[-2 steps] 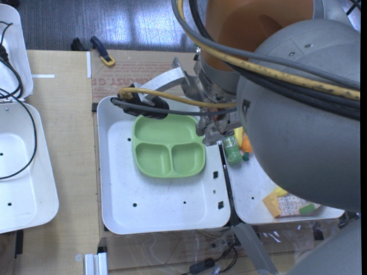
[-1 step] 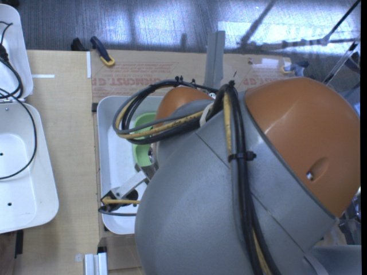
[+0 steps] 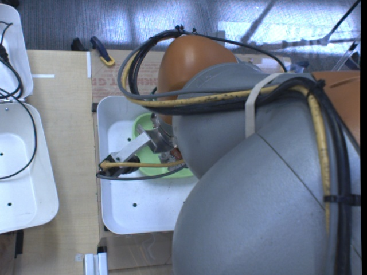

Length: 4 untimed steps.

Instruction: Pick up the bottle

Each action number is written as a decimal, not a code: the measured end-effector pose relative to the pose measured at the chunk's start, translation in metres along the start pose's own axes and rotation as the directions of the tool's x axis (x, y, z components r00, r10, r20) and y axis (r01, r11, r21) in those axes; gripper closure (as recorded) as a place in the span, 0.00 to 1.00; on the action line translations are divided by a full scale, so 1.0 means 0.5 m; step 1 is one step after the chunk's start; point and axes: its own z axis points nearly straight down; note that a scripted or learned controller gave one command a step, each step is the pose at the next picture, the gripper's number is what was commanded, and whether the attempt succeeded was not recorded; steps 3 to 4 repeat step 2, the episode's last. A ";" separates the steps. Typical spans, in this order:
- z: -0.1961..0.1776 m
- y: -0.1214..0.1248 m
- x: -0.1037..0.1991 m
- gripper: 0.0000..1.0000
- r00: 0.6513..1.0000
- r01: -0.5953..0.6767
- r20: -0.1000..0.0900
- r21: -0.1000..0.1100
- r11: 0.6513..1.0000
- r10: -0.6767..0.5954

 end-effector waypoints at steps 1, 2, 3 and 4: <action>-0.201 -0.003 -0.006 1.00 1.000 0.016 -0.002 -0.001 1.000 -0.016; -0.090 0.107 -0.104 1.00 0.992 -0.126 0.001 0.000 0.992 0.126; -0.090 0.107 -0.104 1.00 0.992 -0.126 0.001 0.000 0.992 0.126; -0.090 0.107 -0.104 1.00 0.992 -0.126 0.001 0.000 0.992 0.126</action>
